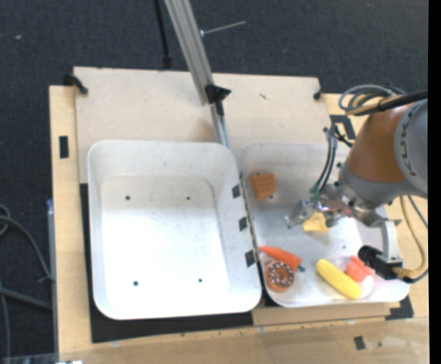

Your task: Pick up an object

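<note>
- The arm (pixel 391 158) is a thick rounded body, with a broad orange band and grey casing at its right edge.
- Below the band sits a grey wrist section.
- Thin dark and greenish cables (pixel 328 165) loop beside it.
- The gripper (pixel 309 212) looks like small silvery metal parts, too blurred for detail.

On your desk (pixel 167 105), two bins sit side by side. In the right bin (pixel 281 161): a block (pixel 263 186) at back left, a wedge (pixel 316 223) mid-bin under the hand (pixel 311 209), and a carrot (pixel 279 255), a doughnut (pixel 280 276) and corn (pixel 338 278) along the front.
</note>
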Tool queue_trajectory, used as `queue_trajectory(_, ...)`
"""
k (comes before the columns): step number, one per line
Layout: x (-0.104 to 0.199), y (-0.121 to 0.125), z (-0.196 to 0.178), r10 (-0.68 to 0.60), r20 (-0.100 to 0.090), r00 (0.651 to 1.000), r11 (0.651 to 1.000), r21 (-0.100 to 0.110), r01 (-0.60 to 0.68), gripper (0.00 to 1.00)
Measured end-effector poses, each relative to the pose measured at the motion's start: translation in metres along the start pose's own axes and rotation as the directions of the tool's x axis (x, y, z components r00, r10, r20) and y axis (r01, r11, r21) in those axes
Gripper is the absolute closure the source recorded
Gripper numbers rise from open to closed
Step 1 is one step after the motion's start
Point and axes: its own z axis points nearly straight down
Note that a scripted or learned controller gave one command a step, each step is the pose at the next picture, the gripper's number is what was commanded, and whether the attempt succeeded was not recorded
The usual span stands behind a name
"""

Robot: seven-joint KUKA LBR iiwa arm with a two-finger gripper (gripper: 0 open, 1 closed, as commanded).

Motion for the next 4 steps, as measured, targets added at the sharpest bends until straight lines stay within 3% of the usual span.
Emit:
queue_trajectory(1,-0.001,0.002,0.029,0.000,0.001,1.000,1.000,-0.009,0.000,0.00)
queue_trajectory(2,-0.001,0.004,0.016,0.007,-0.001,1.000,1.000,-0.016,-0.007,1.00)
queue_trajectory(4,-0.014,0.014,-0.087,-0.006,0.000,1.000,1.000,-0.010,0.006,1.00)
